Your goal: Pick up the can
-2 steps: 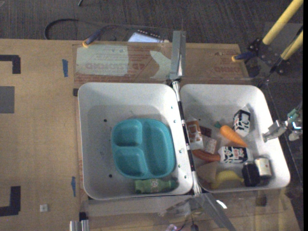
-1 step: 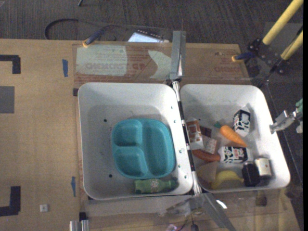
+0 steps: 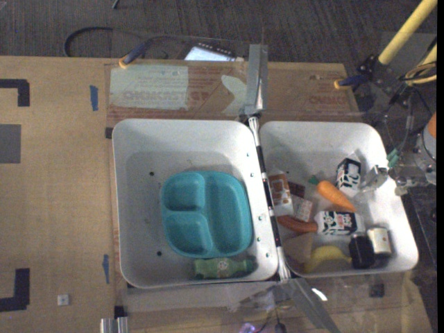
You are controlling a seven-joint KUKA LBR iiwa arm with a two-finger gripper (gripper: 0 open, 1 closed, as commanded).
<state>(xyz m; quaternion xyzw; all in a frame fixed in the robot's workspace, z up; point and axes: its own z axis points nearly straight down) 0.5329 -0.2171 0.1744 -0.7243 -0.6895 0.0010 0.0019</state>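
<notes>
Here, can (image 3: 371, 245) lying sideways, left-right.

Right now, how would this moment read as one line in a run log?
gripper: over right bin's right side | can: lying at bin's front right, ungrasped | teal tray: left bin

Teal tray (image 3: 206, 214), orange carrot (image 3: 336, 195)
</notes>
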